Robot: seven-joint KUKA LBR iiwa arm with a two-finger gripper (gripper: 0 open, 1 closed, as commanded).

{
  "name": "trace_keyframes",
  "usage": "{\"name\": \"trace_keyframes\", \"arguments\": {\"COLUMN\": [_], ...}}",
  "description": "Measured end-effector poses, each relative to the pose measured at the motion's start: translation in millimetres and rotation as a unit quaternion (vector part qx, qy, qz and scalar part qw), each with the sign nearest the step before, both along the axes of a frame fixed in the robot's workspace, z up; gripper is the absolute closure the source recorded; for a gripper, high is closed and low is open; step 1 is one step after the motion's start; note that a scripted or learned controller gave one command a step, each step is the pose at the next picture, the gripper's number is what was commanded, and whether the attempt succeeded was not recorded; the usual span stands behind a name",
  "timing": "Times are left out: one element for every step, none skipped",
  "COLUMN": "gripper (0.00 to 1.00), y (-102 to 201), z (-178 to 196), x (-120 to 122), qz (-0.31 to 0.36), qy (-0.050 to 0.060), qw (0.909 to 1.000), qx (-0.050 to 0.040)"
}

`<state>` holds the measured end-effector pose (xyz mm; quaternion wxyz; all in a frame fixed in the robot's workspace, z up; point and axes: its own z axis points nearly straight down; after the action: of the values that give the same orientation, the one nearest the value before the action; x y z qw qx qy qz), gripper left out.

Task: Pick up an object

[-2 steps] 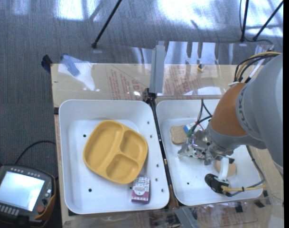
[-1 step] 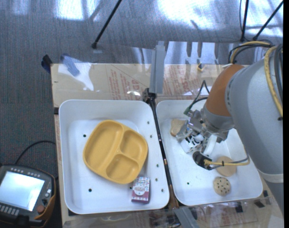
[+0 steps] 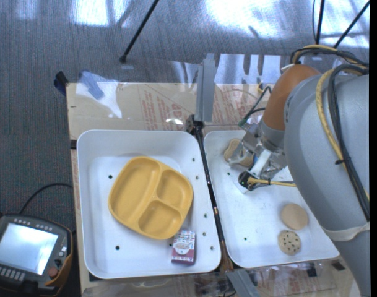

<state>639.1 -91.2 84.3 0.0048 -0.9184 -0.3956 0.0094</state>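
My gripper (image 3: 242, 155) reaches down into the far left part of the right bin (image 3: 256, 252). It is right over a tan, rounded object (image 3: 232, 148), which shows at its left side and is partly hidden by it. I cannot see whether that object sits between the fingers. A plain tan round cookie (image 3: 294, 216) lies in the same bin toward the near right. A chocolate-chip cookie (image 3: 290, 242) lies just in front of it.
The left bin (image 3: 92, 166) holds a yellow divided plate (image 3: 151, 196) in its middle and a small red and white box (image 3: 184, 247) at its near right corner. The arm's grey bulk covers the right bin's right side. A teach pendant (image 3: 27, 249) sits at the lower left.
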Motion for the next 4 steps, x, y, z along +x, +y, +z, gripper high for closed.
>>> {"name": "trace_keyframes", "arguments": {"gripper": [0.00,0.00,0.00,0.00], "y": [1,6,-51,-5], "z": [0,2,2,1], "x": [0,-9,-7,-13], "qz": [0.001,-0.301,-0.234,-0.297], "qy": [0.000,-0.007,-0.008,-0.006], "qw": [1.0000,0.9537,0.9722,0.9548], "qx": [-0.0006,-0.0039,-0.0030,-0.0034]}}
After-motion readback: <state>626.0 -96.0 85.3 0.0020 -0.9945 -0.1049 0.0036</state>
